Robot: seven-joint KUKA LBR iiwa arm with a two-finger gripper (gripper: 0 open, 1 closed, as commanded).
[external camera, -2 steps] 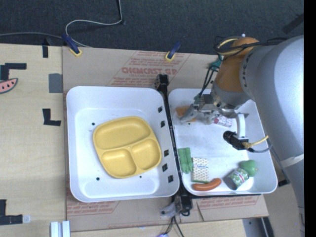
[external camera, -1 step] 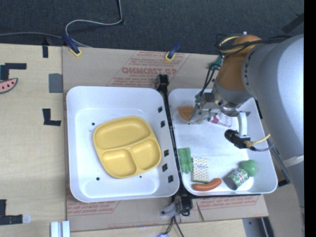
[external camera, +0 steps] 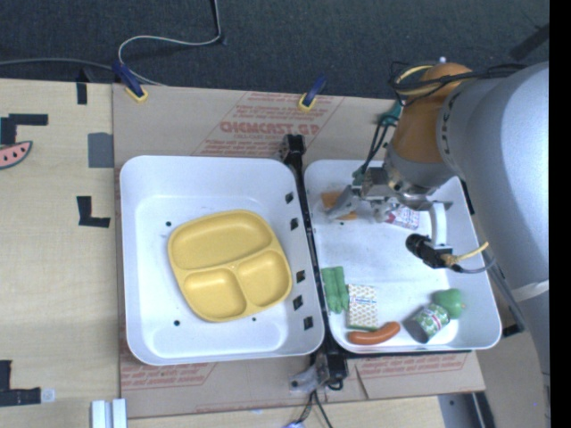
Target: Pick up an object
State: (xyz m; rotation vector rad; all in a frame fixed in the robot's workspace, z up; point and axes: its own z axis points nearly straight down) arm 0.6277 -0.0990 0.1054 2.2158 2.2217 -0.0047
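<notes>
Over right bin (external camera: 482, 324), gripper (external camera: 350, 201), orange object (external camera: 332, 200) between closed fingers, long axis unclear

Under the left bin (external camera: 147, 194), a brown printed cardboard sheet (external camera: 205, 123). Clipped to its far edge, beyond the bin, two blue-and-yellow clamps (external camera: 132, 83) (external camera: 312, 96). Farther back, a thin white cable (external camera: 169, 41) looping over dark carpet (external camera: 357, 16). Left of the bin, black tape marks (external camera: 89, 210), a grey patch (external camera: 101, 148) and a pink shape (external camera: 13, 154).
</notes>
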